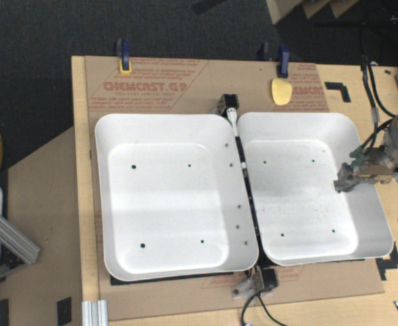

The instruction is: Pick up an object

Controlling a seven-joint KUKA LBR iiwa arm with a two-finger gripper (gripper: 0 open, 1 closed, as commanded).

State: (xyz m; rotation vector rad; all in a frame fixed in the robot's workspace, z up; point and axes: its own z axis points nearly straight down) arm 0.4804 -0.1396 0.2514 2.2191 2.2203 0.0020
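Observation:
My gripper point(343, 181) reaches in from the right and hangs over the right-hand part of the right white bin point(301, 124), close to its right wall. Nothing shows in its grasp. A small pale yellow object point(281, 91) lies on the brown board behind the right bin, outside both bins and well away from the gripper. The left white bin point(111, 182) sits beside the right one, far from the gripper.
The bins rest on a brown board point(151, 83) held by two blue clamps point(123, 49) at its back edge. A black strip with a connector point(229, 104) runs between the bins. Cables point(370, 94) hang by the arm at the right.

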